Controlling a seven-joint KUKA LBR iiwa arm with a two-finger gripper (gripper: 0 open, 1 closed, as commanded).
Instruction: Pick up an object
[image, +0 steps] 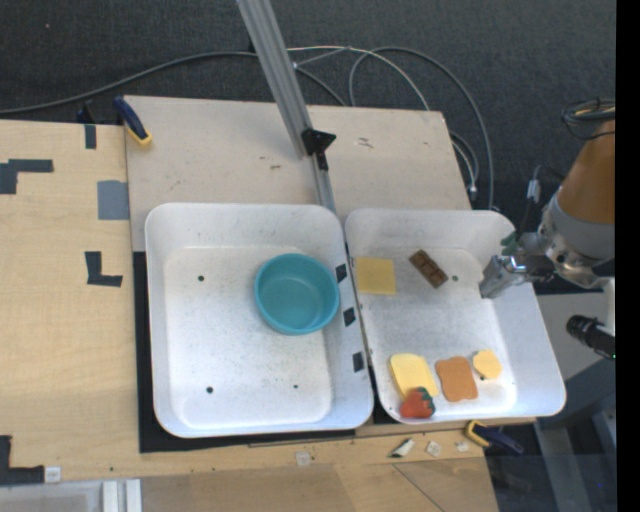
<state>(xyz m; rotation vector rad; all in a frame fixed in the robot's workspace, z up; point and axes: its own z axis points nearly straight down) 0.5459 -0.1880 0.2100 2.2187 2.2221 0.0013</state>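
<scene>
Food pieces lie in the right bin (520, 330), all on the far side of the gripper (497, 277) from the arm: a brown bar (428, 268) nearest it, a yellow square (376, 276) beyond, and a cluster near the bin's front edge with a yellow piece (410, 372), strawberry (417, 404), orange slice (457, 379) and small yellow bit (487, 365). We cannot tell how the gripper stands; it hangs over the bin's right side, nothing visibly held. Farther off, a blue bowl (296, 292) sits in the left bin (180, 300). We see a pale wooden bench (60, 300), dark carpet (100, 50) and cables (440, 80) behind.
</scene>
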